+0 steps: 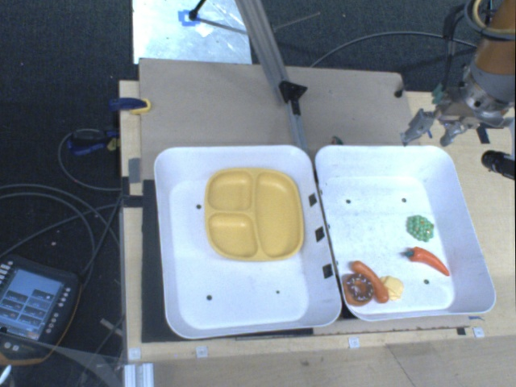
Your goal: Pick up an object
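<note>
In the right bin point(379, 168) lie a green broccoli-like piece point(419, 227), a red-orange chili pepper point(427, 259), a sausage point(369, 280), a brown doughnut point(356, 289) and a small yellow piece point(393, 285). My gripper point(432, 131) hangs above the far right corner of that bin, well away from all of them. Its two fingers stand spread apart and open, with nothing between them.
The left bin point(181, 297) holds a yellow divided plate point(254, 214). A grey pole point(266, 39) slants across the bench behind the bins. Cables and a teach pendant point(32, 297) lie on the floor at the left.
</note>
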Controlling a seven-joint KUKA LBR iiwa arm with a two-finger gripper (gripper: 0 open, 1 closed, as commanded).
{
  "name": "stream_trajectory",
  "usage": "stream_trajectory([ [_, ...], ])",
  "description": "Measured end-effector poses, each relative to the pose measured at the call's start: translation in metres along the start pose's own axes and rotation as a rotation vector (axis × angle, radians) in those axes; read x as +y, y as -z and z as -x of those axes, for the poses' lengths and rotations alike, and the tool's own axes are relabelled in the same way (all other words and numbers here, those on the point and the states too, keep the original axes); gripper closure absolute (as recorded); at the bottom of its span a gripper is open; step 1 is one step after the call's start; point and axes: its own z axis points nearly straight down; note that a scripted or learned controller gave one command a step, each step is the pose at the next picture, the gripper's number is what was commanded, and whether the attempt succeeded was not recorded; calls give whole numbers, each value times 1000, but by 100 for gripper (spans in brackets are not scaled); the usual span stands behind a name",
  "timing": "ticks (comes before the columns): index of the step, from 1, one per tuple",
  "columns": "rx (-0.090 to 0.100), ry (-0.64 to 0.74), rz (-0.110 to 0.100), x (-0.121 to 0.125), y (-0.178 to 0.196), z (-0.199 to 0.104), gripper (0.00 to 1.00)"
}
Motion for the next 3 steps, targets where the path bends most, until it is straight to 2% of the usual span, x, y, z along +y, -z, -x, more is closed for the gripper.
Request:
stream_trajectory([
  [2, 0, -1, -1, -12, -114, -9, 0],
  [3, -3, 1, 8, -9, -98, -8, 100],
])
